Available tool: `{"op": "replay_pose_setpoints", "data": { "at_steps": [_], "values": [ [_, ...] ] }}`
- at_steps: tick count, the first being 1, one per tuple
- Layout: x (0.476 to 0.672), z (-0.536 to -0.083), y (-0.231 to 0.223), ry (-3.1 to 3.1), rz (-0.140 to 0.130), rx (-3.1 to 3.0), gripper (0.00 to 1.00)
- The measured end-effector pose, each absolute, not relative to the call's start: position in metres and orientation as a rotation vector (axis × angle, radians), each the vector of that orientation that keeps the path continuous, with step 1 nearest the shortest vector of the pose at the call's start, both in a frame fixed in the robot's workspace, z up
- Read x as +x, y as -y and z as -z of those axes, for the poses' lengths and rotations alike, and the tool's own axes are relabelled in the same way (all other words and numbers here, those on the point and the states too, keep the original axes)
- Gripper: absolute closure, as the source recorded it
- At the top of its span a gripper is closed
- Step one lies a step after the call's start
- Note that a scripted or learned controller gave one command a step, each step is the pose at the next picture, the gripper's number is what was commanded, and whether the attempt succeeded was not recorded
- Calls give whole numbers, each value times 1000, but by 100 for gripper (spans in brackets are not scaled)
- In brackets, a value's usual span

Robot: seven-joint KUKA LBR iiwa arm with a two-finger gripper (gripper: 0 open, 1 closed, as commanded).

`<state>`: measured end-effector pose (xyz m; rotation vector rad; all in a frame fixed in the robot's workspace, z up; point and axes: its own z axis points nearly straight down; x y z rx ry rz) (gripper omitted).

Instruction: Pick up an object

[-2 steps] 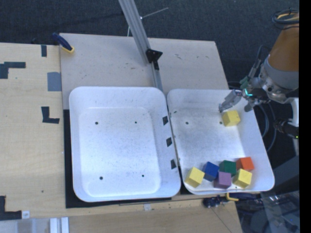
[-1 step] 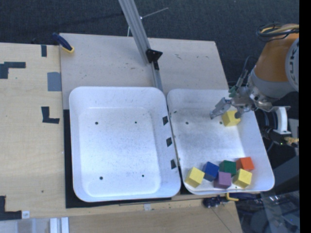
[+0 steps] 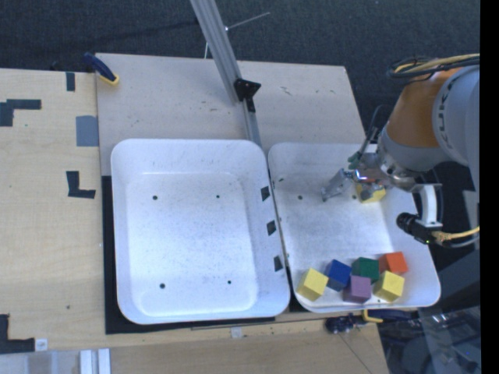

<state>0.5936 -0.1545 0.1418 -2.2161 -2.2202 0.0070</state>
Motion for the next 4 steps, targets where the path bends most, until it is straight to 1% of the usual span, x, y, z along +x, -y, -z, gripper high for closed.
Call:
{"op": "replay_pose_setpoints", "data": {
  "at_steps": [1,2,3,4],
  "values": [
    [592,-88,154,2220,-7,-2217,0],
    [593,-101,153,2223,-2,-2217,100],
    [594,-144,154,2225,3,-2221,100],
    [602,-190,160,2226,3,-2222,100]
  ]
}}
